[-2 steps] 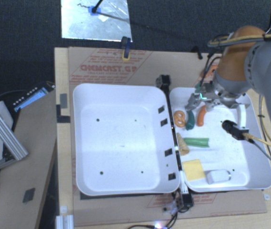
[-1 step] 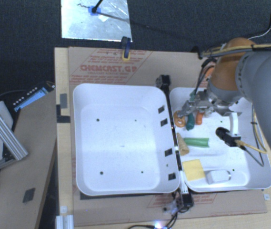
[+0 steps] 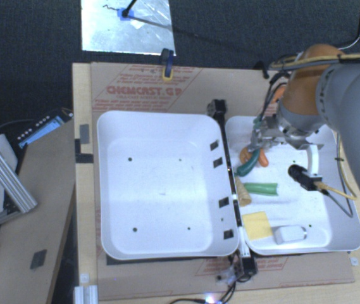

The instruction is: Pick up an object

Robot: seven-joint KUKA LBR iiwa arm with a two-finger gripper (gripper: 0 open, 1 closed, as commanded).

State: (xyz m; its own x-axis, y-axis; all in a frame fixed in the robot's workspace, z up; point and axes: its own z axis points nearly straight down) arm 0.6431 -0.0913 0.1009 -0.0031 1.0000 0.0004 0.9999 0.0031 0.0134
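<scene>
Crowding is the worry I'd have watching this. The gripper [image 3: 257, 143] hangs low at about 10 o'clock in the right bin [image 3: 338, 223], directly over a teal curved piece [image 3: 248, 165] and an orange piece [image 3: 264, 159] that lie touching, perhaps overlapping. Whether it is spread or closed I cannot tell from here, and I see nothing plainly caught in it.

If it comes down on that pair, it may nudge one piece aside and close on air, or pinch both and drop one on the lift. The teal piece looks thin and bent, so I'd guess it could twist out of a grasp.

Both pieces sit close to the bin's 9 o'clock wall, where the shared rim [image 3: 232, 182] with its black clips meets the left bin [image 3: 161, 189]. A descent slightly off toward 9 o'clock could strike that edge.

Toward 8 o'clock lie a green stick [image 3: 262, 189] and a tan piece [image 3: 245, 199], which is tight against the wall. A yellow block [image 3: 256, 225] sits at 7 o'clock and a white block [image 3: 290, 234] at 6.

The open floor is from the centre out to 3 and 5 o'clock, though the arm itself comes in over that side. Straight up looks the safest way out.
</scene>
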